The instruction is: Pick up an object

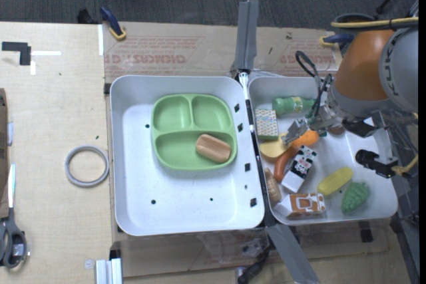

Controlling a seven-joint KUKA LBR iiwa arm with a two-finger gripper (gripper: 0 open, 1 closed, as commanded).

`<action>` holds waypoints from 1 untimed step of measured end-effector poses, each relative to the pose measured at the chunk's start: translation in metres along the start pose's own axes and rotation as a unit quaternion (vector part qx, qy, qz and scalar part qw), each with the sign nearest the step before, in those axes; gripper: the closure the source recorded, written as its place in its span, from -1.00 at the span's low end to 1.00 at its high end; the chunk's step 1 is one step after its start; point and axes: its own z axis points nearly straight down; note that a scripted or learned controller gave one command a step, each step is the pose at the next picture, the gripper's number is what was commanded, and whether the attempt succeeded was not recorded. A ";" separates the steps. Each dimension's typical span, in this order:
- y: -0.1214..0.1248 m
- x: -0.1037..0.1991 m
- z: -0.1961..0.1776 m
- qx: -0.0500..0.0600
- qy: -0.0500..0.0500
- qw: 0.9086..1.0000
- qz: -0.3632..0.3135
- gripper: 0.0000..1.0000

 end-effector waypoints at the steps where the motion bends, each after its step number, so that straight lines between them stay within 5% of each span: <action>1: 0.062 -0.018 0.019 0.009 0.005 1.000 -0.023 -1.00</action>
